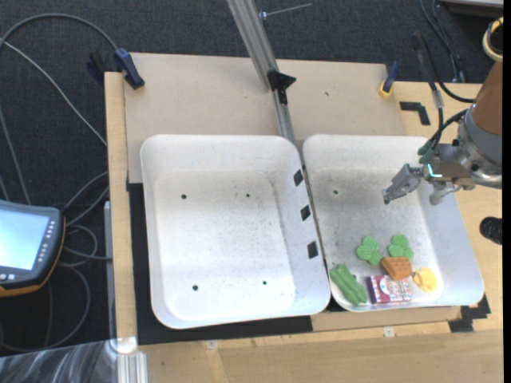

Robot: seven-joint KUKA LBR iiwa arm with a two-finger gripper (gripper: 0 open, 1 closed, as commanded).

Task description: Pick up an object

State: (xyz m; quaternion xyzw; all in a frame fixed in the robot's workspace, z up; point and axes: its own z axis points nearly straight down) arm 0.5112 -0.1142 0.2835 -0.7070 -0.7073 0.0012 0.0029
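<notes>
Several small objects lie in the front corner of the right bin: a green clover-shaped piece, a second green piece, an orange-brown block, a yellow piece, a long green piece and a pink-and-white packet. My gripper hangs over the right bin's right half, above and behind this cluster. Its two fingers are spread apart and open, with nothing between them.
The left bin sits beside the right one, with a row of black clips along the shared wall. A slanted metal pole rises from the back. Blue and yellow clamps hold the board's rear corners.
</notes>
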